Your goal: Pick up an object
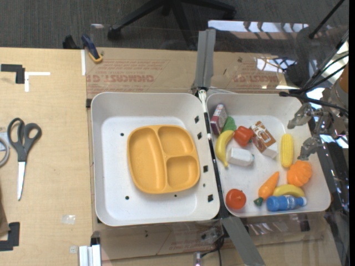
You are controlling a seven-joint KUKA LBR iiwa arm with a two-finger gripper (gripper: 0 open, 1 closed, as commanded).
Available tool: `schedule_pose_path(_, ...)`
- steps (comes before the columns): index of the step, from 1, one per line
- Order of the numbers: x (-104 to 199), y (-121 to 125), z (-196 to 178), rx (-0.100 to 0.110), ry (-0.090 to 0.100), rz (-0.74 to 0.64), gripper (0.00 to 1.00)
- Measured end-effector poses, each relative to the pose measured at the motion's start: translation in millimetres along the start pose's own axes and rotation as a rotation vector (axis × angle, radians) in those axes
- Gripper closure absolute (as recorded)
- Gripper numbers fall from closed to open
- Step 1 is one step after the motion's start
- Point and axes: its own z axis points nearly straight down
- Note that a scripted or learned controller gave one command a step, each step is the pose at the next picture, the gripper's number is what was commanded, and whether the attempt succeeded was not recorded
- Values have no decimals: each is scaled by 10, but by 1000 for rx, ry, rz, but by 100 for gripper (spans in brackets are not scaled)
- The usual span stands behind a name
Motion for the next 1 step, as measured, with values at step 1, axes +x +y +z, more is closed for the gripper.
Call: schedule_pose_path(1, 397, 266, 950, 3, -8, 35, 0)
